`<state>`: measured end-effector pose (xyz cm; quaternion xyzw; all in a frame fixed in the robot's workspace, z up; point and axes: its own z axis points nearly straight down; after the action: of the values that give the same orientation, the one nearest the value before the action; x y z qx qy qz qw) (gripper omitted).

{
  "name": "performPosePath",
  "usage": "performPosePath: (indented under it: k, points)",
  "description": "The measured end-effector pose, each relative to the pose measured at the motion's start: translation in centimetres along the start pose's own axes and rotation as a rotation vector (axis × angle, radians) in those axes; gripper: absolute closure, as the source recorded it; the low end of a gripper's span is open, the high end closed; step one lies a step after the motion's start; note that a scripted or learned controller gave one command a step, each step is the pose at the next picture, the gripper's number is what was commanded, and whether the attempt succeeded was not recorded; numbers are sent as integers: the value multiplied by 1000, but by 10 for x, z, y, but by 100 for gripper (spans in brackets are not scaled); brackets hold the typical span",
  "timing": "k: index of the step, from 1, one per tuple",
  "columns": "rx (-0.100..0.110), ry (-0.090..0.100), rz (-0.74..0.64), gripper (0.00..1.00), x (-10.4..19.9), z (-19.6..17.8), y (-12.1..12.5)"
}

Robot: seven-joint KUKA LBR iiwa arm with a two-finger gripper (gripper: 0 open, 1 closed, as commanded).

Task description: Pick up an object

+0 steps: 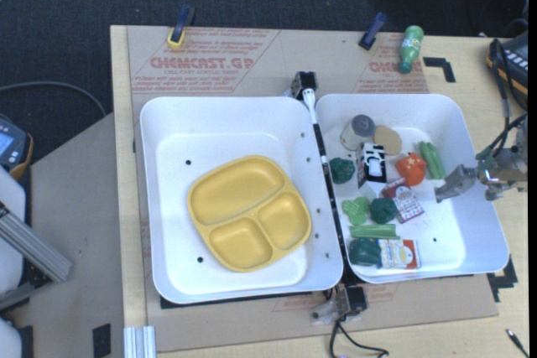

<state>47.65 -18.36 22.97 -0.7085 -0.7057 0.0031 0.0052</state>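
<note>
The right bin [470, 126] holds several small objects. Among them are a red tomato-like piece [411, 169], a green pickle shape [431, 159], a black and white box [373, 163], a grey round lid [362, 127] and a tan disc [388, 138]. Lower down lie a patterned small carton [407, 204], green toy pieces [359, 208] and a white and orange packet [393, 252]. My gripper [453, 183] hangs low over the bin's right side, just right of the carton and below the pickle. Nothing is seen held in it.
The left bin [168, 130] holds a yellow divided plate [249, 212]. A green bottle [410, 48] lies on the bench behind the right bin. Clamps sit at the bench's far edge [179, 25]. The arm's wrist and cables [503, 172] cross the right bin's right rim.
</note>
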Motion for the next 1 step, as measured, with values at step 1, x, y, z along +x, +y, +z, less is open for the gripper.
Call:
performPosePath:
  k: [1]
  points:
    - [-12,-3,-4,0,0,-6,3]
